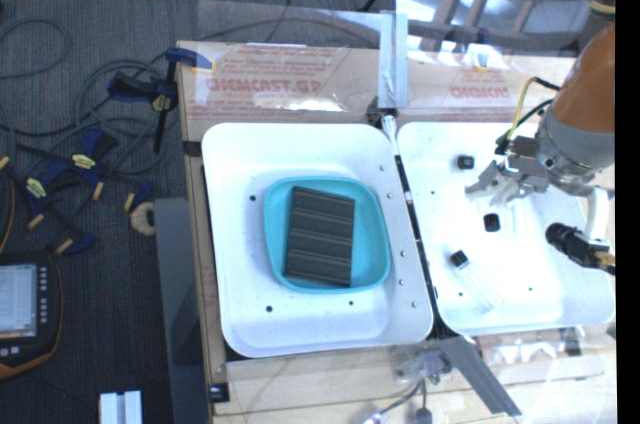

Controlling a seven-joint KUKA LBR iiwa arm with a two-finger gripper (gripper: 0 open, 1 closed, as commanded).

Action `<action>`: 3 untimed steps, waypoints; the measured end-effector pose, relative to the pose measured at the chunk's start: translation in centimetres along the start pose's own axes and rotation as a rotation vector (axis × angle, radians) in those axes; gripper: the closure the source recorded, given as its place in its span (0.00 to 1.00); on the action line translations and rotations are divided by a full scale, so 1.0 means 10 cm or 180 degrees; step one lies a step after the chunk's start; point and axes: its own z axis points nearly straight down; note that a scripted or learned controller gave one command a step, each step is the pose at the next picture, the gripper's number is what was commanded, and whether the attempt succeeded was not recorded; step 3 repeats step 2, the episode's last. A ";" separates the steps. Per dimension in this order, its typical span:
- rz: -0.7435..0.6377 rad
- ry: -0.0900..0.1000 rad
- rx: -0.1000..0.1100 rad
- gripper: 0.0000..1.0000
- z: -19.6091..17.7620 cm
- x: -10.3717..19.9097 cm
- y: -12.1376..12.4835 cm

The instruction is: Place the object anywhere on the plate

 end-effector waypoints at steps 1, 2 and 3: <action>-0.0211 0.0016 0.0005 1.00 0.09 0.65 -0.54; -0.0210 0.0018 0.0006 0.00 0.09 0.65 -0.54; -0.0210 0.0018 0.0006 0.00 0.09 0.65 -0.54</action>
